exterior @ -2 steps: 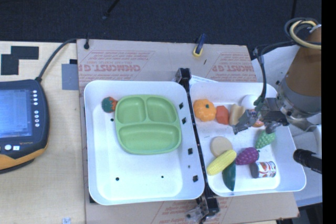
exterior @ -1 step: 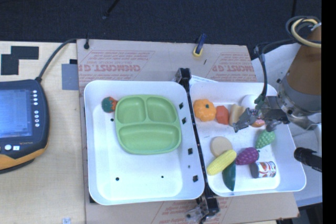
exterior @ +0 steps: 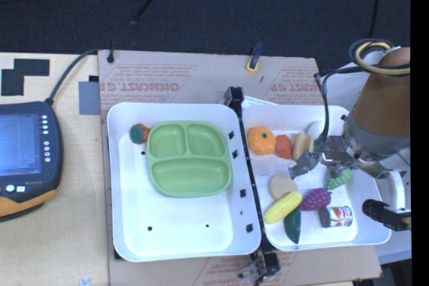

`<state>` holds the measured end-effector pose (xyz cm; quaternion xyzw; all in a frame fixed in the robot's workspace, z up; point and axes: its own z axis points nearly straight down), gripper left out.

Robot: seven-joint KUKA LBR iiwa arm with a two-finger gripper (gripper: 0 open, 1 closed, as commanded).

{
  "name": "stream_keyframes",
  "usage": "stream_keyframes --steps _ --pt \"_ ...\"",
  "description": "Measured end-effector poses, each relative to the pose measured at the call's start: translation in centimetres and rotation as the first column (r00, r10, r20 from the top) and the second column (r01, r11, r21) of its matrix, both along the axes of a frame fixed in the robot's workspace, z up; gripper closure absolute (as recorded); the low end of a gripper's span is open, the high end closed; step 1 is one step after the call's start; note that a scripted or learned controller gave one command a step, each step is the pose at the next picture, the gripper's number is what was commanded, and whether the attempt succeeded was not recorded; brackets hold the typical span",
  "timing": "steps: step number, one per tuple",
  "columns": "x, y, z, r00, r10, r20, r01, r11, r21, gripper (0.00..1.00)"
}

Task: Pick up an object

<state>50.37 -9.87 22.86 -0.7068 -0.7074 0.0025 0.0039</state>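
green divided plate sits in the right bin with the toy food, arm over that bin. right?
Not quite. The camera view shows the green plate in the left bin. The toy food, such as the orange and corn, lies in the right bin, and the arm is over that bin.

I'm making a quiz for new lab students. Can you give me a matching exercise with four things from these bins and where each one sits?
Things:
1. green plate
2. corn
3. can
4. orange

Places:
A. right bin, far left corner, next to a red piece
B. left bin, beside a small red and green ball
C. right bin, near edge, right of the purple grapes
D. right bin, near the divider, lying just left of the purple grapes

Pairs: 1-B, 2-D, 3-C, 4-A
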Motion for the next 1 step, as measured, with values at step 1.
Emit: stream_keyframes --steps 1 --pt "-1.13 0.0 -5.48 1.0 -0.001 -0.001 0.001 1.0 0.001 0.0"
